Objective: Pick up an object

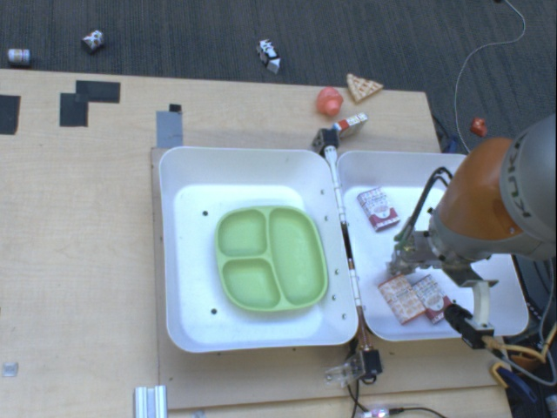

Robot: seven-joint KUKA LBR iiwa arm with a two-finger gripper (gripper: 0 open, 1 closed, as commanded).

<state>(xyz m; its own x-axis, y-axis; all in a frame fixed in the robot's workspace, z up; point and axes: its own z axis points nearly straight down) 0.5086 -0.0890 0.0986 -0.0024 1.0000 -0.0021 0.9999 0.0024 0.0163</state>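
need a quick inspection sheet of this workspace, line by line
surface: wooden bench bearing a left bin and a right bin.
job's things: green divided plate in the left bin; small red-and-white packets in the right bin.
clutter: pink ball, pizza-slice toy, black tape patches.
grippers: pincer low over the right bin, at the packets.
cables: white cable on the floor.
surroundings: dark carpet with small strewn objects.
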